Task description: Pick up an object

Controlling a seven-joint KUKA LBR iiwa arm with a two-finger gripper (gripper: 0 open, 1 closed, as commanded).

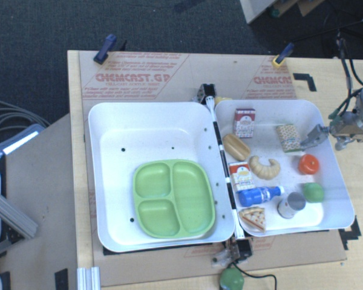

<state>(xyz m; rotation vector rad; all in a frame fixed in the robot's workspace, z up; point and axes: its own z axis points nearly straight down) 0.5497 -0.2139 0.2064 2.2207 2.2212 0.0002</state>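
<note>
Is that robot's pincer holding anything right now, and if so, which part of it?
Nothing is held. The pincer hangs at the right bin's right rim, near the patterned block, with nothing between its fingers.

Two shallow white plastic bins (109,162) sit on a tan bench (72,162) under brown board printed with red lettering (133,77). A pale green three-part plate (172,198) lies in the left bin. The right holds an orange ball (308,164), green ball (314,191), blue bottle with white cap (259,195), golden croissant (265,167), and red-and-white carton (245,122).
</note>
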